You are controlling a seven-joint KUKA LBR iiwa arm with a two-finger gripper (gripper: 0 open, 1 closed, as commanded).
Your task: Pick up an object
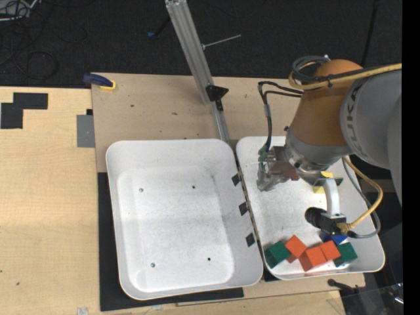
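The desk (164, 110) is pale wood-grain board with a few dark rectangular patches toward nine and ten o'clock. Two shallow white bins with rounded corners and a faintly speckled, matte floor sit side by side on it. The left bin (125, 176) has only a few small dark dots on its floor. The right bin (252, 209) holds a cluster of small blocks at its five o'clock corner: two green blocks (278, 252), two orange blocks (296, 246), with a scrap of blue (338, 239) just above them. They look hard-edged and plastic, touching or nearly touching one another.

The grey arm with its smooth orange band (325, 110) reaches in from three o'clock. Its metallic claw (266, 181) hangs over the upper left of the right bin, well apart from the blocks; whether it is apart or together I cannot tell. A ribbed aluminium bar (190, 41) slants up toward twelve o'clock.
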